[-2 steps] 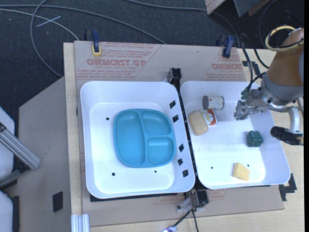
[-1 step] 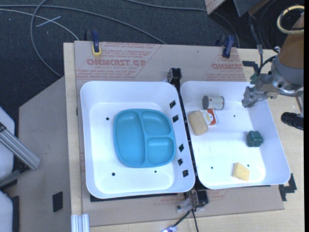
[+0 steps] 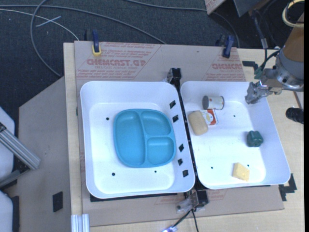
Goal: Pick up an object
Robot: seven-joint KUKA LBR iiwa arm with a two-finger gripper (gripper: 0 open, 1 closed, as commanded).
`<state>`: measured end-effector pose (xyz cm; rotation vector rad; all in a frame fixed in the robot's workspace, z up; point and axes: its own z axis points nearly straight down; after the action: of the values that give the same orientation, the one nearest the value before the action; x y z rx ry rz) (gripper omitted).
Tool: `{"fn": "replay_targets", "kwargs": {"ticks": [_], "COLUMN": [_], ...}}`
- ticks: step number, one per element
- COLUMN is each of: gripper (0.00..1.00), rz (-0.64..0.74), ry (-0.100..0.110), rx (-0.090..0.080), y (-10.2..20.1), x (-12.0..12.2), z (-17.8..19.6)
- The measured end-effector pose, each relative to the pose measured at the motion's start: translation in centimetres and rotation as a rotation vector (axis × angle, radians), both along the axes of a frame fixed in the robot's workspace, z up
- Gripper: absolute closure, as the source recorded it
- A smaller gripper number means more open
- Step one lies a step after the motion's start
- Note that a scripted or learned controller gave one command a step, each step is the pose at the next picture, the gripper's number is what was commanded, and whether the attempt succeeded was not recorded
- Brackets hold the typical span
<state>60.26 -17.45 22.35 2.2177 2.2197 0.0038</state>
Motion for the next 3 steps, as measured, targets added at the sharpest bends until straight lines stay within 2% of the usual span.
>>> {"fn": "replay_targets", "kwargs": {"ticks": [1,3], "gripper": [1.0,1.0], "rz": [0.005,0.004], "ry": [0.005,0.007], "rx": [0.005,0.005], "y": [6.1,15.8], "x": [-1.6,-5.0], "z": [0.5,2.1]}}
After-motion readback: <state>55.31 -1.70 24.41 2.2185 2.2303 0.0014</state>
